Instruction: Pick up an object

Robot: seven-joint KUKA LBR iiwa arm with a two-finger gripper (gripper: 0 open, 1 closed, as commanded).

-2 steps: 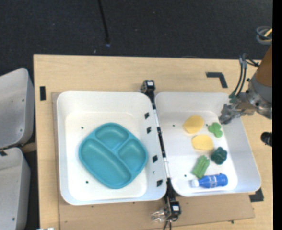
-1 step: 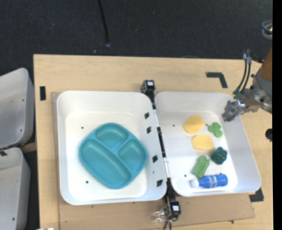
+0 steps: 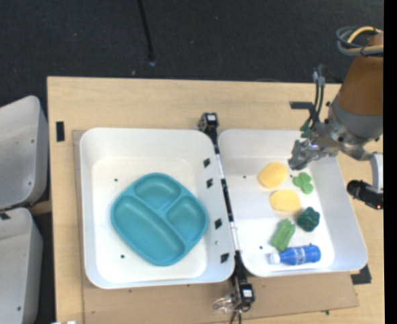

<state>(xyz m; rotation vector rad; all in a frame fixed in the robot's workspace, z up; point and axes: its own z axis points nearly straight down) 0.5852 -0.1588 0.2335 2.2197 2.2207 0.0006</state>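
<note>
The tool (image 3: pixel 300 159) hovers over the right bin (image 3: pixel 347 248); I cannot tell its opening. Just below it, a yellow piece (image 3: pixel 273 175) and a small green piece (image 3: pixel 303 182) lie close together, so a descent may strike both or nudge one aside.

Arm (image 3: pixel 360 93): broad orange band, grey rounded section below it. Pale cable loops over the top. Thin dark rod and bracket on its left side. Gripper (image 3: pixel 300 155) is small, metallic grey, detail blurred. Black fitting at right edge.
</note>
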